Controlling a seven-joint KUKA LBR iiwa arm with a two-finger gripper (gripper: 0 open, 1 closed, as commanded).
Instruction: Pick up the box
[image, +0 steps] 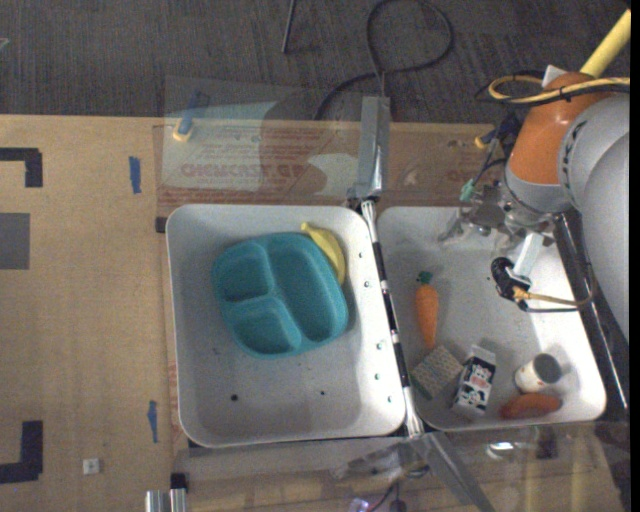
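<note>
Near the front edge of the right bin (590, 400), the box (475, 378) was seen. It was a small white carton with black marks, and it lay tipped over a little. Just to its left, a brown speckled sponge (437, 370) was found, touching or nearly touching the box. Farther back from the sponge, a toy carrot (427, 310) was laid with its green top pointing to the far side. To the right of the box, a small white cup with a dark top (540, 372) was seen, and just in front of that cup an orange-red thing shaped like a sausage (531, 405) was laid near the bin's front rim.

Over the far right part of the same bin, the gripper (490, 222) was held, well apart from the box. Nothing was seen between its fingers. How wide the fingers were could not be told. Above it, the grey arm with the orange band (550, 140) was seen reaching in from the right, with black and yellow cables hung beside it.

To the left, the other white bin (200, 400) was placed right beside the first one. A teal plate with three parts (280, 293) was laid in it. A yellow banana (328, 248) was tucked at the plate's far right edge, touching it.

Both bins were set on a brown bench (80, 330) marked with blue and black tape.
</note>
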